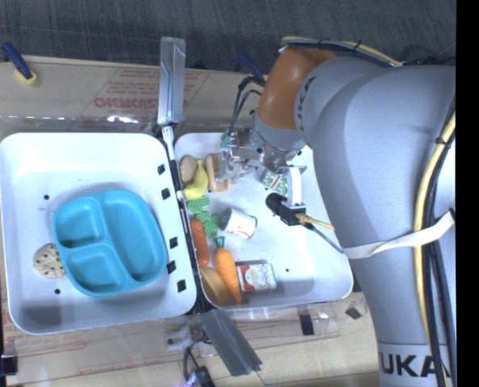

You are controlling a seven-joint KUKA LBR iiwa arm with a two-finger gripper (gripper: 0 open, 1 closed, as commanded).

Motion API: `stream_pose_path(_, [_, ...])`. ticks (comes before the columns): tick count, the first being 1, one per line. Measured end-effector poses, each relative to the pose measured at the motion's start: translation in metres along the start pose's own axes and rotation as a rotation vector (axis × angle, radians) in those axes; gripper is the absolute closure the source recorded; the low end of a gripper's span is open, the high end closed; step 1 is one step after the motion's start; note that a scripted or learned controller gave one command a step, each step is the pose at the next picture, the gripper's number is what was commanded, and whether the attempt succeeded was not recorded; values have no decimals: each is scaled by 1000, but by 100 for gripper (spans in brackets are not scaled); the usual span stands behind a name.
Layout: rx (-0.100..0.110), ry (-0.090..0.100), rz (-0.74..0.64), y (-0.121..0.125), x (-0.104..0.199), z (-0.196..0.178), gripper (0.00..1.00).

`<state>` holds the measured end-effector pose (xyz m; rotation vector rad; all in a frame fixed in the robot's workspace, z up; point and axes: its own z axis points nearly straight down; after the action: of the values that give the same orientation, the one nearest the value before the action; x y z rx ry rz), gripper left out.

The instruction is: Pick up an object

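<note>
My gripper (238, 156) reaches down into the far end of the right bin (328, 272), just right of a brown bread stick (213, 172) and a tan potato (189, 168). A yellow fruit (197, 189) lies under the potato, against the left wall. Toward the middle lie a green leafy piece (202, 209) and a white cup (239, 224) on its side. Two carrots (226, 271) (199, 243), a bread roll (212, 285) and a red box (259, 276) fill the near left corner. The wrist hides whatever is right under the gripper.
The left bin (14, 168) holds a blue divided plate (109, 240) and a cookie (48, 260) beside it. A green and white packet (277, 181) lies by the wrist. The big grey arm covers the right bin's right side.
</note>
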<state>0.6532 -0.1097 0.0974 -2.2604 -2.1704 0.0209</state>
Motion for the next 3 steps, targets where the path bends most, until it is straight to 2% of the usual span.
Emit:
stream_pose_path(1, [-9, 10, -199, 6, -27, -1, 100])
stream_pose_path(2, [-11, -2, -196, 4, -5, -1, 100])
stream_pose_path(3, [-15, 9, 221, -3, -52, -1, 100])
